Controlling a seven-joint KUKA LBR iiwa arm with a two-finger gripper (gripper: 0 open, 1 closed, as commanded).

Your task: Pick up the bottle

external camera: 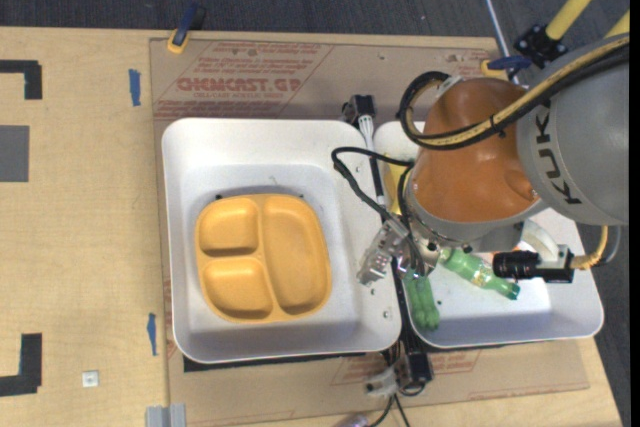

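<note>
A translucent green bottle [478, 272] lies on its side in the right bin [560, 320], slanting down to the right, partly under the arm's wrist. My gripper [384, 257] hangs below the orange band [465, 155], over the ridge where the two bins meet. It sits left of the bottle, apart from it. The wrist hides the bottle's upper end.
A solid green object [422, 301] lies upright against the right bin's left wall, just below the gripper. A yellow divided plate [262, 255] fills the middle of the left bin [190, 215]. Black cables [352, 160] loop above the gripper.
</note>
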